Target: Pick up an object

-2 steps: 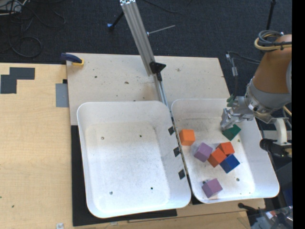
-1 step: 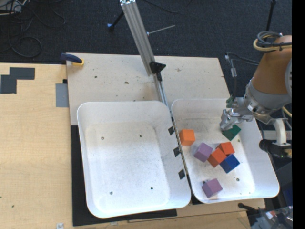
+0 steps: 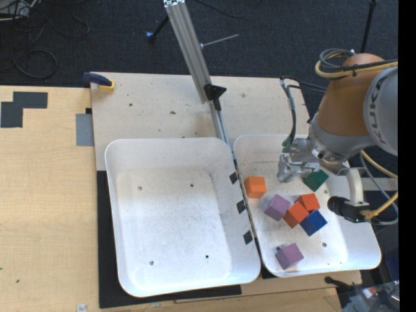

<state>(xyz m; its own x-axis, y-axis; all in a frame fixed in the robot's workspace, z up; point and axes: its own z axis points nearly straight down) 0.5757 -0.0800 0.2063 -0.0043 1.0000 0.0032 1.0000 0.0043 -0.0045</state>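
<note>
Over right bin (image 3: 364,255): claw (image 3: 290,169) fingers unclear, cannot tell grip; green block (image 3: 316,179) partly hidden behind it.

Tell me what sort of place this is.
Likely a robotics lab test bench: an industrial arm over two white bins, small coloured blocks as practice objects, and loose cables on dark carpet.

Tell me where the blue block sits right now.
The blue block lies in the right bin, touching the orange-red blocks on its upper left, below the gripper.

Partial letters "KU" on the grey arm (image 3: 383,112), nothing else legible.
</note>
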